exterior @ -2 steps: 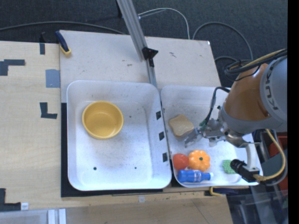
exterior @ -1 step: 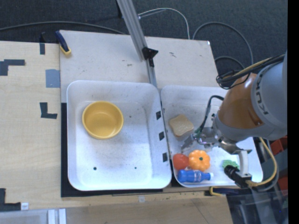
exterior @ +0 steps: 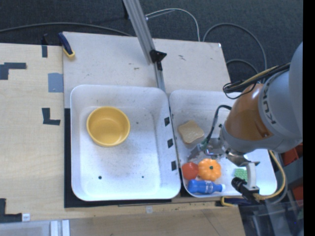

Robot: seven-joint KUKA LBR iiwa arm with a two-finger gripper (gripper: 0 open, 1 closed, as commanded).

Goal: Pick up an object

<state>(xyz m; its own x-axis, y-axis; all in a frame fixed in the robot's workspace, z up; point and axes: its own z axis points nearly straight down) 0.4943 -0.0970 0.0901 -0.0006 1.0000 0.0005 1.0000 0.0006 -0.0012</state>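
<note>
Arm low over right bin [exterior: 197,98], hand [exterior: 209,150] above orange pumpkin [exterior: 209,170] near worktop front edge; hand state unclear. Nothing lifted yet.

one fixed overhead camera, slanted down over both bins [exterior: 78,146]

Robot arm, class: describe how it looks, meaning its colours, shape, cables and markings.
The arm is bulky and rounded, with grey casing and a glossy orange band above the wrist. Part of dark lettering shows on the grey shell. Black cables loop along the wrist, and a yellow cable curves below.
</note>
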